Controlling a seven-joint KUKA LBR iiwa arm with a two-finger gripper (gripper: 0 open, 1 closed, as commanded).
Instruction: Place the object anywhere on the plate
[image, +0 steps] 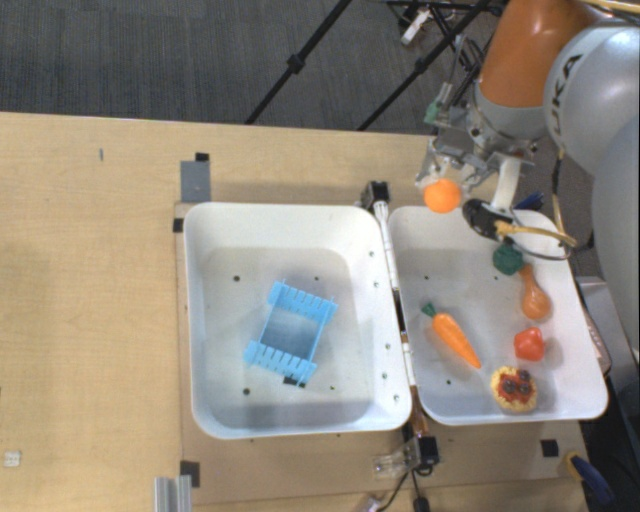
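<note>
On the arm's grey casing at the far right, dark raised lettering runs slantwise near the orange band; it is foreshortened and only partly shown, so it cannot be read with certainty. Nothing else in the scene carries a legible word, number or sign.

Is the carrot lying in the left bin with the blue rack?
No, the carrot lies in the right bin, near its left side, while the blue rack sits in the left bin.
</note>
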